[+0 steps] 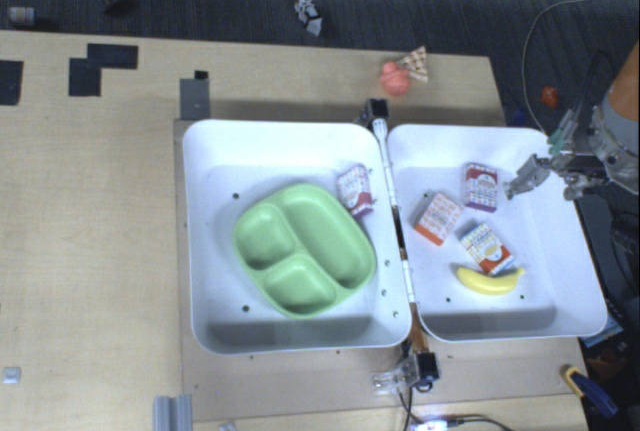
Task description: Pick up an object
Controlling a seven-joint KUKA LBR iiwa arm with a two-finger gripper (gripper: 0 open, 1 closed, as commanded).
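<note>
Camera view, taken from above the bench (pixel 90 249). Reference landmark: the right bin (pixel 575 249), 1 of 2 shallow white bins set side by side.

The left bin (pixel 205 219) touches the landmark's left edge. It holds a green divided plate (pixel 303 249) with 3 compartments, lying flat in the middle of its floor. A small red-and-white carton (pixel 355 190) sits at the plate's upper right edge, just beside the wall shared with the landmark.

Inside the landmark there are 4 items. A red-and-white carton (pixel 481 187) lies in the upper middle. An orange-and-white carton (pixel 438 218) lies below and left of it, near the landmark's left wall. A third carton, with blue and red print (pixel 486 248), lies lower, near the centre. A yellow banana (pixel 488 281) lies just below that third carton, touching or nearly touching it; contact cannot be confirmed.

The gripper (pixel 527 177) hangs over the landmark's upper right part, to the right of the red-and-white carton and apart from it. Its fingers are too small and blurred to judge, so the claw's state cannot be told. Nothing is seen between them.

Beyond the landmark's far left corner, on the bench, rests an orange ball (pixel 394 78) with a pale object touching its right side.
</note>
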